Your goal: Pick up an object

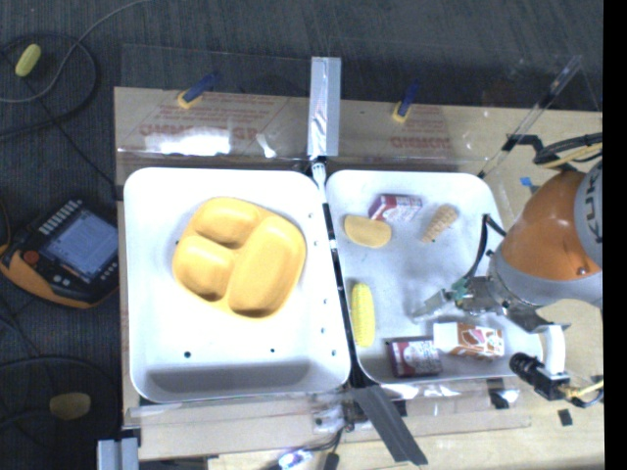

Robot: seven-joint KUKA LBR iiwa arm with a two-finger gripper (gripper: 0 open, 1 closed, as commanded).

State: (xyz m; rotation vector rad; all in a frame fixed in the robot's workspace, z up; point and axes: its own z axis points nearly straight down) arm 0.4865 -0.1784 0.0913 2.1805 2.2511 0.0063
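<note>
Two bins sit side by side on the desk (137,116). A sectioned tray (238,256) lies in the left bin (157,360). The right bin (470,186) holds corn (362,313) and two cartons (470,340)

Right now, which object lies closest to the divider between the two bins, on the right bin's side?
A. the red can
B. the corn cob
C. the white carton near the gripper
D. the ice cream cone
B: the corn cob lies lengthwise right beside the divider in the right bin, while the ice cream cone, white carton and red can sit farther right.

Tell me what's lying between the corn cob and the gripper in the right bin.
Just bare white bin floor lies between the corn cob and the gripper in the camera view.
</note>
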